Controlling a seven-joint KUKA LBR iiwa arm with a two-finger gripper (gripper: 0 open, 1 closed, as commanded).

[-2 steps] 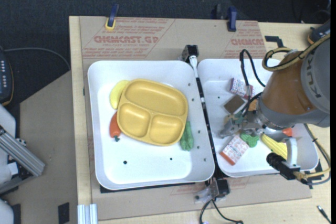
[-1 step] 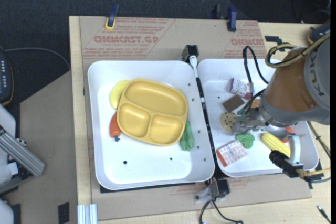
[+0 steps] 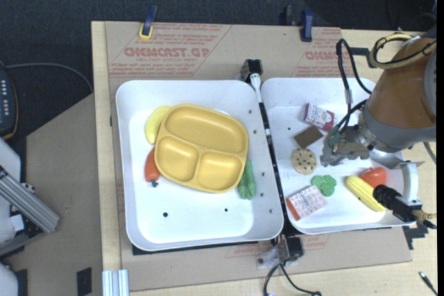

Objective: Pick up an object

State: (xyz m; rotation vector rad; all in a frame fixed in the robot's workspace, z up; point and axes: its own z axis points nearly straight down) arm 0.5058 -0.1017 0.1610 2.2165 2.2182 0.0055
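The right bin [image 3: 291, 97] holds several small items. There is a maroon and white carton [image 3: 318, 114], a brown square piece [image 3: 307, 137] and a round cookie [image 3: 303, 161]. Nearer the front lie a green broccoli piece [image 3: 323, 184], a red and white packet [image 3: 306, 202], a yellow corn cob [image 3: 364, 192] and a red tomato [image 3: 375, 176]. My gripper [image 3: 333, 150] hangs low in the middle of this bin, just right of the cookie and the brown piece and above the broccoli. Nothing shows held in it.
The left bin [image 3: 139, 197] carries a yellow divided plate [image 3: 200, 148]. A yellow banana-like piece [image 3: 154, 123] and a red-orange pepper [image 3: 151, 168] lie at its left edge, a green leafy piece [image 3: 247, 180] at its right. The arm's grey body [image 3: 402, 104] covers the right bin's right side.
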